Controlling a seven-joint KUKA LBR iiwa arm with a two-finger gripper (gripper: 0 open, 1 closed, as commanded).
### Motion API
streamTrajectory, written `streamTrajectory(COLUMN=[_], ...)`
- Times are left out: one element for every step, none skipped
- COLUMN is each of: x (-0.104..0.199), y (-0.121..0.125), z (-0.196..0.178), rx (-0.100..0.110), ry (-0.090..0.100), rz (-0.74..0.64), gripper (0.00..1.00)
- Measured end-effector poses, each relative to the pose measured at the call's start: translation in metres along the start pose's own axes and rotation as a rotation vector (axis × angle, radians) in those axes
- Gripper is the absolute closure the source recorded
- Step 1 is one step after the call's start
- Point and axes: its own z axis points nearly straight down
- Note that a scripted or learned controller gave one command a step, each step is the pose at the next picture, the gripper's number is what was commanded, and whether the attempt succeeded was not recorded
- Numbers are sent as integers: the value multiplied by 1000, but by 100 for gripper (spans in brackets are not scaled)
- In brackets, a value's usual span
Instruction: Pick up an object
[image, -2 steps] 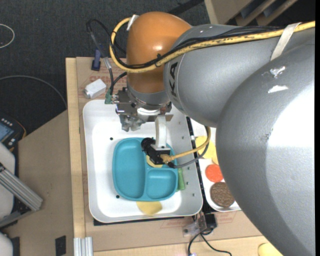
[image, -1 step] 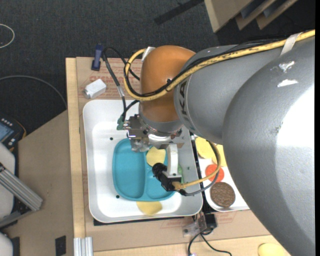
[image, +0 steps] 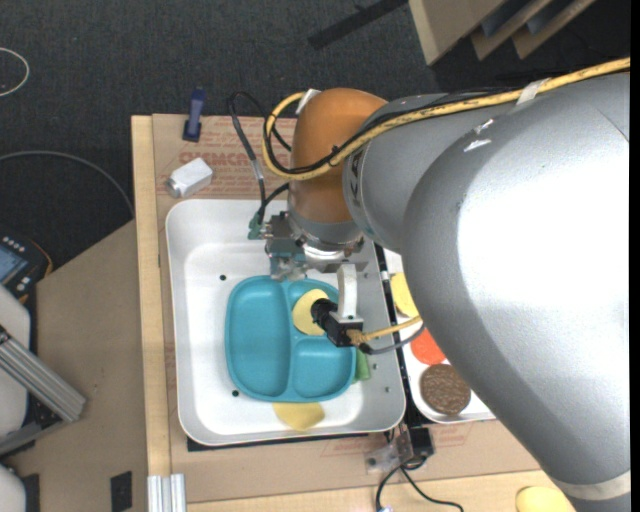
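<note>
A teal divided plate (image: 265, 340) lies in the left white bin (image: 195, 300). A round yellow piece (image: 304, 314) rests at the plate's upper right. From under the plate's near edge a pale yellow thing (image: 298, 414) pokes out. A small green thing (image: 362, 366) sits against the plate's right side. My gripper (image: 288, 258) hangs low over the plate's far rim, just behind the round yellow piece, and the wrist covers its fingers.
The arm covers most of the right bin (image: 440, 412); in its visible strip lie a yellow thing (image: 402, 296), an orange-red thing (image: 427, 348) and a brown disc (image: 444, 389). A small white block (image: 189, 177) and a blue clip (image: 194, 114) lie on the bench behind the left bin.
</note>
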Motion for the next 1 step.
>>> streamTrajectory(x=[-39], y=[20], z=[32], rx=[-1], ry=[0], rz=[-1], gripper=[100])
